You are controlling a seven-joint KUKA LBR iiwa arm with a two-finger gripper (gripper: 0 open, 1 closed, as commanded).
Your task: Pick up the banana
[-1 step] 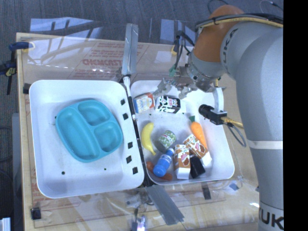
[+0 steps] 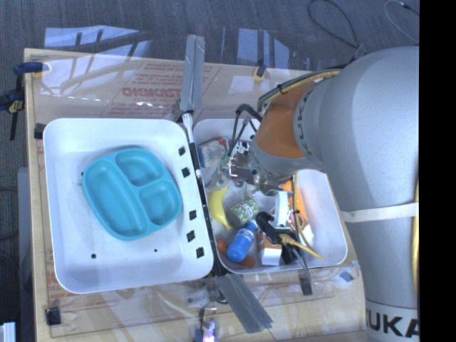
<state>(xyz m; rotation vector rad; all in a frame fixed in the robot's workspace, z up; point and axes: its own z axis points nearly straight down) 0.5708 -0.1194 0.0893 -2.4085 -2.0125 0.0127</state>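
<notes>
The banana (image 2: pixel 217 205) is a yellow curved piece lying along the left wall of the right bin (image 2: pixel 335 223), partly covered by other items. My gripper (image 2: pixel 247 175) hangs low over the middle of that bin, just up and to the right of the banana. The grey arm with its orange band (image 2: pixel 279 130) comes in from the right and hides the bin's far right part. Nothing shows held at the gripper.
The left bin (image 2: pixel 64 191) holds a blue divided plate (image 2: pixel 132 192). In the right bin, a blue bottle (image 2: pixel 242 242) lies near the front, a green speckled item (image 2: pixel 243 209) sits beside the banana, and an orange item (image 2: pixel 299 204) lies to the right.
</notes>
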